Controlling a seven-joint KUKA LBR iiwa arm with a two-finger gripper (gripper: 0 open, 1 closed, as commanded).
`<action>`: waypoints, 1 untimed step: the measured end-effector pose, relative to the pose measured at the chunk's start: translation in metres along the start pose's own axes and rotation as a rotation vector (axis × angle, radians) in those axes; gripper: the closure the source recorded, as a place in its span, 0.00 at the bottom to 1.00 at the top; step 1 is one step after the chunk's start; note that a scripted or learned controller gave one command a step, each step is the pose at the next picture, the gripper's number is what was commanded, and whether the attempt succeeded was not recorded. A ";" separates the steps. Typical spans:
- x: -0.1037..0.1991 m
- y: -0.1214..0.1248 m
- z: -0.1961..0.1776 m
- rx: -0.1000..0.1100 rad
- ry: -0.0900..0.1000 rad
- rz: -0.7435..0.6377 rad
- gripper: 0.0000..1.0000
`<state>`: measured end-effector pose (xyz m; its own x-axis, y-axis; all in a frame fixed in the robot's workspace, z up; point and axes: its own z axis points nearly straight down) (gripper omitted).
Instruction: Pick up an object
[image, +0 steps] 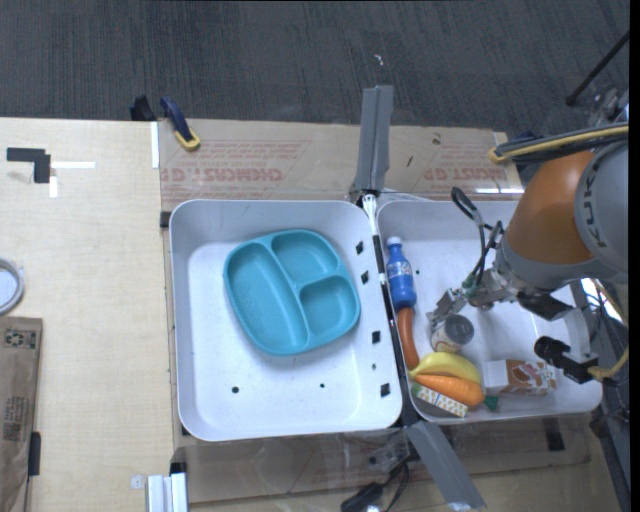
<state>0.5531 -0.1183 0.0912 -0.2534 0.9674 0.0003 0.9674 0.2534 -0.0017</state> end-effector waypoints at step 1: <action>0.008 -0.021 0.000 -0.001 0.000 -0.143 0.00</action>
<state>0.5312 -0.1162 0.0914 -0.3888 0.9213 0.0003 0.9213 0.3888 -0.0008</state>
